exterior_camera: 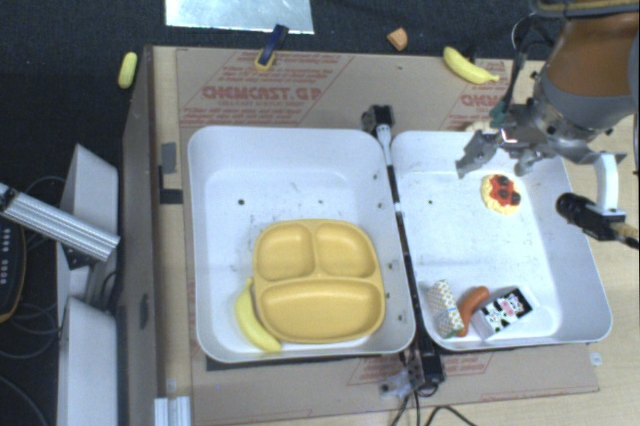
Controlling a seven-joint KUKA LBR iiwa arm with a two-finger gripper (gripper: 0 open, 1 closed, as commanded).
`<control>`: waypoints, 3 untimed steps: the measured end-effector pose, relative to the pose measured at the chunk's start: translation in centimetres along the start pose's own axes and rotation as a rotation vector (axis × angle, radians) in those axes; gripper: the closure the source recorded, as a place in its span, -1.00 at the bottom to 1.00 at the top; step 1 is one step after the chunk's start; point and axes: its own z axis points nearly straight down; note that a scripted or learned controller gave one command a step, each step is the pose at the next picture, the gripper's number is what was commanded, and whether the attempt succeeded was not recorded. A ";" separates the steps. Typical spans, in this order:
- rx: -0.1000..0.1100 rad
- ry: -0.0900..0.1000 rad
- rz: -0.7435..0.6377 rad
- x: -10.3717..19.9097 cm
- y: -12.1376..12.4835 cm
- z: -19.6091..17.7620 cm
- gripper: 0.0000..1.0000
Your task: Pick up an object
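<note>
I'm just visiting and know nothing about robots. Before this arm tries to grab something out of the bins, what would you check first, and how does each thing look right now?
1. Objects available in the right bin: ok. A round yellow and red toy, an orange piece and a black and white block lie there.
2. Gripper over the right bin: ok, near its far edge.
3. Nearest target free of neighbours: ok, the round toy lies alone.
4. Gripper holding anything: cannot tell.
5. Front-edge objects easy to separate: not ok, they lie bunched together.
6. Left bin option: not ok, the yellow divided plate is broad and partly covers a banana.
</note>
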 end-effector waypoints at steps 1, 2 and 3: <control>-0.001 -0.002 0.002 -6.7 0.0 -1.3 -1.00; 0.000 -0.001 0.002 -9.2 0.0 2.7 -1.00; 0.002 0.000 0.003 -12.1 -1.1 11.1 -1.00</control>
